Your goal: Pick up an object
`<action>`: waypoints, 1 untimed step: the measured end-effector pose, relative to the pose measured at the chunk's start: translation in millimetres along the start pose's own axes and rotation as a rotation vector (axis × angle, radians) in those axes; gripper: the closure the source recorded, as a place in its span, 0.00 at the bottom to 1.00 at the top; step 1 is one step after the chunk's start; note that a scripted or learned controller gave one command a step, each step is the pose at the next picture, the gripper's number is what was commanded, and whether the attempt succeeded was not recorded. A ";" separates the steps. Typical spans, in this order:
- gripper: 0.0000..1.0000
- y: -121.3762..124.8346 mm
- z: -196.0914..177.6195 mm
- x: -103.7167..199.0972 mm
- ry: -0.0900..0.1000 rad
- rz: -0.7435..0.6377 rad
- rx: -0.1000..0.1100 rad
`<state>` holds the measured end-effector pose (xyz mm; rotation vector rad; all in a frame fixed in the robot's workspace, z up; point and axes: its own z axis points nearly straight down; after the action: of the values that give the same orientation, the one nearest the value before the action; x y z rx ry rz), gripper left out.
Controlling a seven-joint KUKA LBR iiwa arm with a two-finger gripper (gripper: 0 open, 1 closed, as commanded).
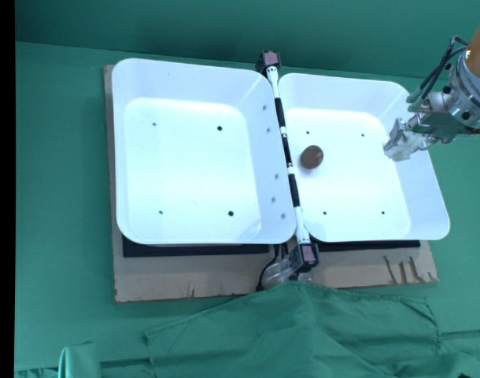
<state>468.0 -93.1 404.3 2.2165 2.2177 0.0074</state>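
A: Where is the thing to pick up?

B: A small brown lump [312,157] lies alone in the right bin [417,211], near the divider rail [286,160] between the two bins; the left bin [145,211] sits just beside it on the bench [59,172].

A: How will it handle?

B: My guess is light and stiff, rounded like a nut or pebble, so it may roll or squirt out; I would close across its widest middle, coming straight down.

A: And the gripper [400,144]?

B: It hangs over the right bin's far side, well apart from the lump; whether the jaws are spread or pressed together I cannot tell.

A: Any writing?

B: None that I can read; the lump is too small to show a label.
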 end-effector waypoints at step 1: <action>1.00 -0.2 -6.8 8.4 0.000 0.003 0.002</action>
<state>467.7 -84.7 411.1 2.2203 2.2158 0.0050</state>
